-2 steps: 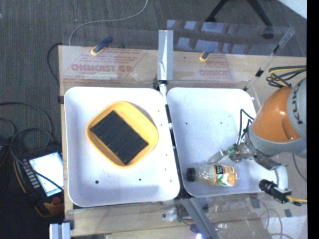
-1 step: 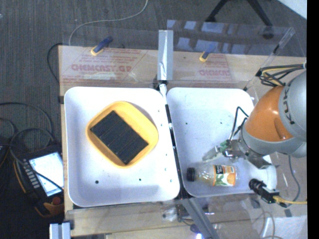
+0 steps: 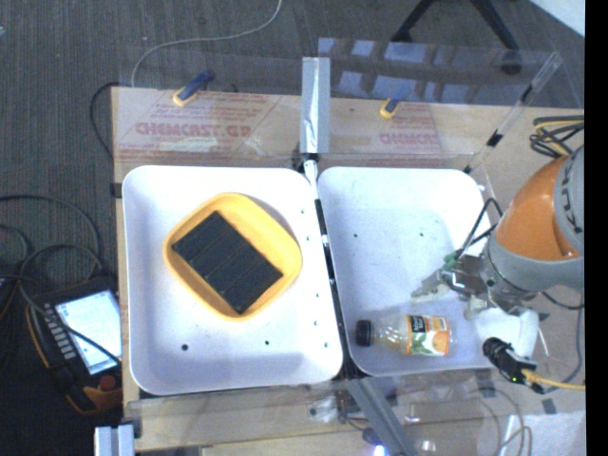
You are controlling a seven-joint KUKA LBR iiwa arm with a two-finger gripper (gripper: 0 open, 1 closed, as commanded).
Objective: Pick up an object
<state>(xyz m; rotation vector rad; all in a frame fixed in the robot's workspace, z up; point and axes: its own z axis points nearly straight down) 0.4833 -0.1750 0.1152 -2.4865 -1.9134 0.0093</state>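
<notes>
Hand (image 3: 454, 275), seemingly bare, hangs just above bottle (image 3: 408, 334).

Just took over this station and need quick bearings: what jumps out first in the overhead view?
The yellow dish with a dark ridged insert sits alone in the middle of the left bin. In the right bin, a small bottle with an orange label lies on its side near the front wall, black cap pointing left. The arm's orange band looms at the right edge, with the gripper low over that bin, just behind the bottle.
</notes>
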